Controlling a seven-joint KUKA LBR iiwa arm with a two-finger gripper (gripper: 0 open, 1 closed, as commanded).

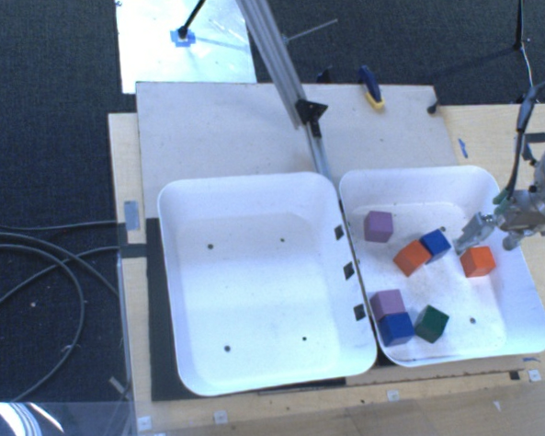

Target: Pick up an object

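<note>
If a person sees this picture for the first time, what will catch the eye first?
Probably the coloured blocks clustered in the right bin: two orange, two blue, two purple, one green. The gripper reaches in from the right, just above the orange block near the right wall.

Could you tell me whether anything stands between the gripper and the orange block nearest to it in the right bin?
Nothing visible does. The gripper sits just above and left of the orange block in the right bin, with only bare bin floor between them. The closest other thing, a blue block, lies farther left, off that path.
</note>
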